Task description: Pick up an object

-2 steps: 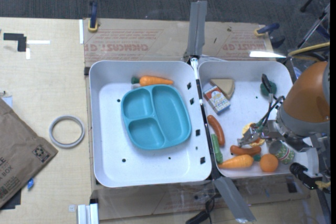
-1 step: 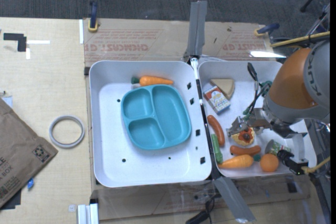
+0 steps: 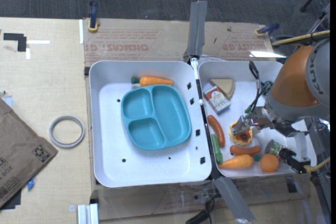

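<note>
My gripper (image 3: 243, 126) hangs low in the right bin (image 3: 239, 64), reaching in from the right. Directly under its tip lies a small round tart-like toy (image 3: 242, 137) with a yellow rim and red filling. Around it lie a red sausage (image 3: 216, 129), a green cucumber (image 3: 216, 148), a carrot (image 3: 236, 161), a short red sausage (image 3: 244, 150), an orange (image 3: 269, 163), a red and blue carton (image 3: 217, 99) and a tan bread wedge (image 3: 224, 86). Nothing is visibly lifted.
The left bin (image 3: 105, 128) holds a blue divided plate (image 3: 156, 116) and a second carrot (image 3: 153, 81) near its far wall. On the bench to the left lie a tape ring (image 3: 66, 130) and a brown cardboard box (image 3: 18, 155). The arm's orange band (image 3: 294, 81) overhangs the right bin's right side.
</note>
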